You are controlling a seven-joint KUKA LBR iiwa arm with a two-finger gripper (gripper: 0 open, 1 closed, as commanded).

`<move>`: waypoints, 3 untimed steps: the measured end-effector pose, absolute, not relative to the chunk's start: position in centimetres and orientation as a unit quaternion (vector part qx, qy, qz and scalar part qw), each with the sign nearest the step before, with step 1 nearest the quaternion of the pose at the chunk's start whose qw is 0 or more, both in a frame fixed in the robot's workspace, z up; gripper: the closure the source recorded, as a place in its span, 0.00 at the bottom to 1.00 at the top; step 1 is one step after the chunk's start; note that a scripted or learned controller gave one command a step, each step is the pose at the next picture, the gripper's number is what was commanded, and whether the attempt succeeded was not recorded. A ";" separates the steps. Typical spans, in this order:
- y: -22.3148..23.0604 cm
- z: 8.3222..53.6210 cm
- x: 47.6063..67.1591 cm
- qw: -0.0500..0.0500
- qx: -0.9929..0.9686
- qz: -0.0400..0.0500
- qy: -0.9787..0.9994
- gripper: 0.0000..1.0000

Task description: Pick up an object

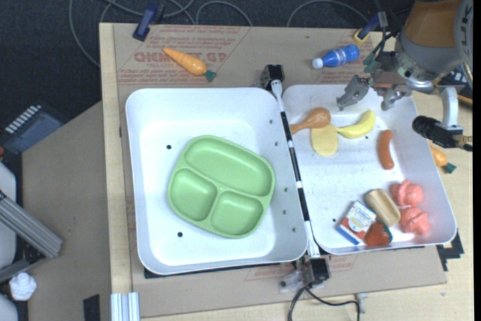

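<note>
With nothing between its widely spread fingers, the gripper (373, 92) is hovering just above the banana (358, 126), risking clipping the neighbouring drumstick (313, 119) or yellow slice (325, 140) while descending.

The arm (440, 4) runs off the frame's upper right; a small orange thing (440, 158) at the right edge sits half hidden behind the right bin's rim (443, 195)

I see my pincer (373, 92) spread open, empty, above the right bin (440, 184) near a banana (358, 127); a green tray (220, 186) lies in the left bin (143, 162).
</note>
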State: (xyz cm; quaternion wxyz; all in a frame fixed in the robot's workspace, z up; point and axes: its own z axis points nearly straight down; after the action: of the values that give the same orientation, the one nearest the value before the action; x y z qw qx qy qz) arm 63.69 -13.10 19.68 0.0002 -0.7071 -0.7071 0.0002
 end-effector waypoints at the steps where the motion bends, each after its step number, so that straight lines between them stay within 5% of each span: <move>1: -20.5 8.4 64.2 0.001 -0.707 0.001 -0.707 0.00; 2: -20.5 9.6 64.4 -0.002 -0.707 0.000 -0.707 1.00; 3: -15.2 8.5 61.9 0.001 -0.707 0.000 -0.707 1.00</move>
State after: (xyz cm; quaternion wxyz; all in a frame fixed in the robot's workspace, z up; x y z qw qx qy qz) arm 61.90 -15.22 8.47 0.0006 -0.7067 -0.7075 -0.0001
